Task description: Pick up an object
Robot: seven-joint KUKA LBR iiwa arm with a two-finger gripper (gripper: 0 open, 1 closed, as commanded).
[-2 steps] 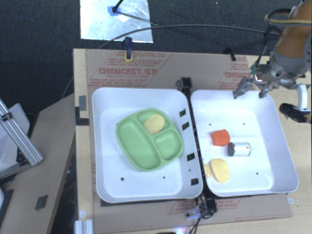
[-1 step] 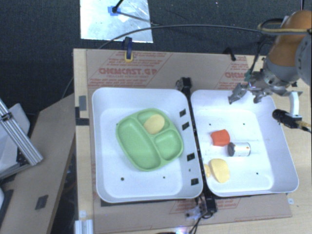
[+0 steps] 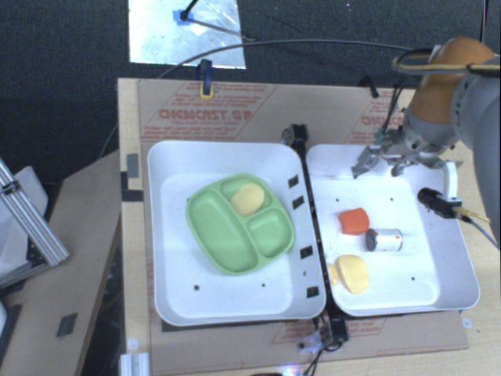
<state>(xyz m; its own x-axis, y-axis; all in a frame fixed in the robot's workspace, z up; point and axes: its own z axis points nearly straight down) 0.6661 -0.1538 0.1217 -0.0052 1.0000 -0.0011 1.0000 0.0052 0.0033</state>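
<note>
— Objects for picking sit in the right-hand shallow white bin (image 3: 446, 288): one orange blocky piece (image 3: 354, 221), one small grey-and-dark cylinder lying on its side (image 3: 384, 240), and one pale yellow rounded lump (image 3: 352, 273) near the bin's front left corner. Three there, all told.

— And the left white bin (image 3: 168, 288)?

— One green plastic divided plate (image 3: 227, 241) with three compartments, and one yellowish rounded piece (image 3: 249, 199) resting in its upper compartment.

— Where's the two-finger gripper (image 3: 382, 161)?

— Over the back of the right bin, well apart from all three items. Its fingers look spread, nothing between them, though at this slant I can't be fully sure of the gap.

— Which would you take?

— The orange piece, probably. It looks light and stiff, with flat sides that should give the fingers purchase; grip across its narrower width from above. The cylinder sits just beside it, almost touching, so a careless descent could knock it. It would likely roll and seems smooth, so it's slippery; grip it across its round body. The yellow lump looks soft and may squash.
</note>
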